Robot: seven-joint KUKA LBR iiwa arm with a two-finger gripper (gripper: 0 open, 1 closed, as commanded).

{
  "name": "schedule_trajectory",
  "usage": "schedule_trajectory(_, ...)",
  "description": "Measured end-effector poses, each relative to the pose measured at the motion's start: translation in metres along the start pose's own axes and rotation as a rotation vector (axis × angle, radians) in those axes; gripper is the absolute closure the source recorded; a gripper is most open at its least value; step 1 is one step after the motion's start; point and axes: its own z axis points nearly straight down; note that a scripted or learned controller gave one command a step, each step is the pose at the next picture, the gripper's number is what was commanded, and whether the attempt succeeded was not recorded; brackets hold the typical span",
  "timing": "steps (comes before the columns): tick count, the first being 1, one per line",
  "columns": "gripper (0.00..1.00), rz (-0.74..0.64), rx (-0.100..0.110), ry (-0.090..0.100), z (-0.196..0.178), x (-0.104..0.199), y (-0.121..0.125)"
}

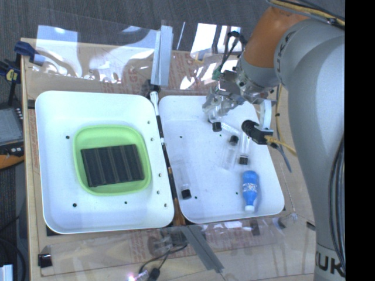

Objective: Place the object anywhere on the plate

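A lime-green plate (136,138) lies in the left bin (53,116). A dark grey ridged slab (111,164) rests flat on its middle. In the right bin (193,157), a blue bottle (250,189) with a white cap lies near the front right corner. My gripper (220,115) hangs over the back of the right bin, well to the right of the plate and behind the bottle. I see nothing held in it.
Small black pieces (234,139) and a clear piece (229,157) lie just below the gripper. Another small black piece (186,193) sits near the bin's front left. A raised divider (164,151) separates the bins. Clear panels (161,51) stand behind them.
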Motion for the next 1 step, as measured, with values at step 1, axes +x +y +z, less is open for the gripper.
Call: schedule_trajectory(1, 0.00, 0.000, 0.000, 0.000, -0.0001, -0.0001, 0.0000)
